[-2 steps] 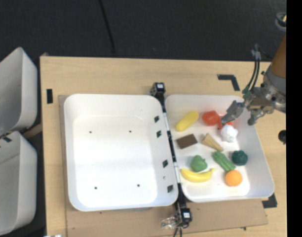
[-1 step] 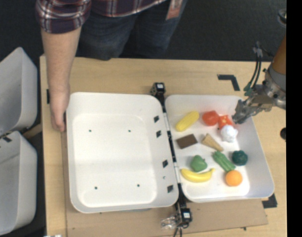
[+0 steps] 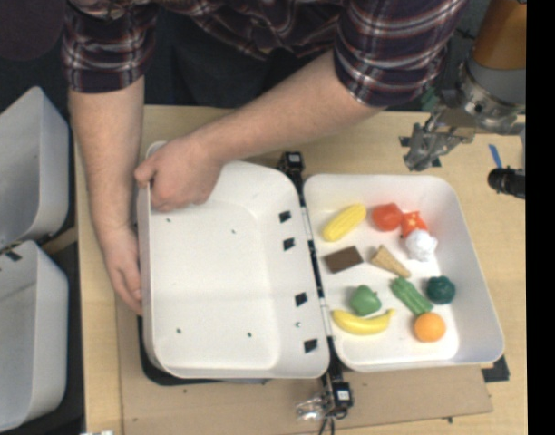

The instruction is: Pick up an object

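The right bin (image 3: 468, 243) holds several toy foods: a yellow corn cob (image 3: 344, 222), a red tomato (image 3: 386, 216), a white and red piece (image 3: 419, 238), a brown block (image 3: 343, 259), a tan cone (image 3: 387, 262), a green pepper (image 3: 365, 299), a banana (image 3: 360, 323), a green cucumber (image 3: 410, 295), a dark green ball (image 3: 440, 289) and an orange (image 3: 429, 327). My gripper (image 3: 430, 148) hangs above the bench beyond the right bin's far edge, well clear of the toys. Nothing shows between its fingers.
A person in a plaid shirt leans over the bench, with both hands (image 3: 173, 178) gripping the left bin (image 3: 223, 279) at its far and left edges. White containers (image 3: 24, 179) stand at the far left.
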Controlling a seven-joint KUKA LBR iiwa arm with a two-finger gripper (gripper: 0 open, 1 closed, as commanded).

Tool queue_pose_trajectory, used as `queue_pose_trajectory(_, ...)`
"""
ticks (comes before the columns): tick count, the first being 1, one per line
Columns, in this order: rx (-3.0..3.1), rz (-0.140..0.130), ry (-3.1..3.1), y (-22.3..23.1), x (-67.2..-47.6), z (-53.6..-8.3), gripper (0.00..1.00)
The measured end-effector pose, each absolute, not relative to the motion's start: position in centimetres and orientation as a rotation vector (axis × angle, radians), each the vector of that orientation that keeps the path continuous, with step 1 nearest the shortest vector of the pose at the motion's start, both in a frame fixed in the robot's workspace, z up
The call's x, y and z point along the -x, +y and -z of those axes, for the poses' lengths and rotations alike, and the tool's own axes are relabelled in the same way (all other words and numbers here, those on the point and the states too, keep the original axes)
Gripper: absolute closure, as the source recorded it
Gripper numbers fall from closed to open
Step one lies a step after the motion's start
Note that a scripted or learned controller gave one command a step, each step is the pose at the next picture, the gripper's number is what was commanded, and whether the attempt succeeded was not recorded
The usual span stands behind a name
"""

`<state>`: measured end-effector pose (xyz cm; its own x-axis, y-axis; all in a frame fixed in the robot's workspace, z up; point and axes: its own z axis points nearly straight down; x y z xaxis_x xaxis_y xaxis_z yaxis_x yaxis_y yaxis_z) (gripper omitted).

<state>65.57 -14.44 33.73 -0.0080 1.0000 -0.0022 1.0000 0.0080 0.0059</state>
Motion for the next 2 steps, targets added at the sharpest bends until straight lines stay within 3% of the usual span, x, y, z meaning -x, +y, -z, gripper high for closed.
queue_pose_trajectory(1, -2.202, -0.019, 2.213, -13.7, -64.2, -50.2, 1.0)
queue_pose_trajectory(2, -2.214, 0.001, 2.224, -13.4, -69.2, -46.4, 1.0)
